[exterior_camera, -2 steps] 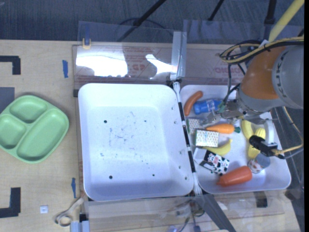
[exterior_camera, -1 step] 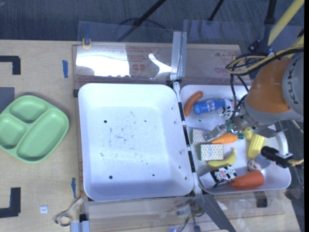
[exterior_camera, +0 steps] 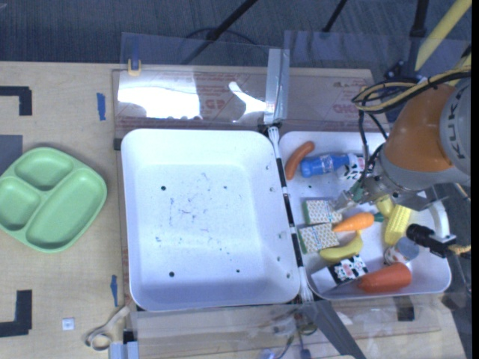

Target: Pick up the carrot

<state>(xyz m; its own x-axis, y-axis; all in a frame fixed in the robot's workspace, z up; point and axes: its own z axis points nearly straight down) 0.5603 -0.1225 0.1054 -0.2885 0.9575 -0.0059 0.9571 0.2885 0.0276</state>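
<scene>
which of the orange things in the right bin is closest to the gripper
The small orange carrot in the bin's middle, just below the gripper. The bigger red-orange carrot lies by the bin's front wall, and the orange sausage sits at the far left corner.

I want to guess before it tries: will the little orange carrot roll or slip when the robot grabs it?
Probably a bit. The carrot looks smooth and rounded, tapering to a point, so it could slip sideways in a pinch. It looks like stiff toy plastic, so it likely won't bend. The banana and sponge crowd it, so it shouldn't roll far.
</scene>
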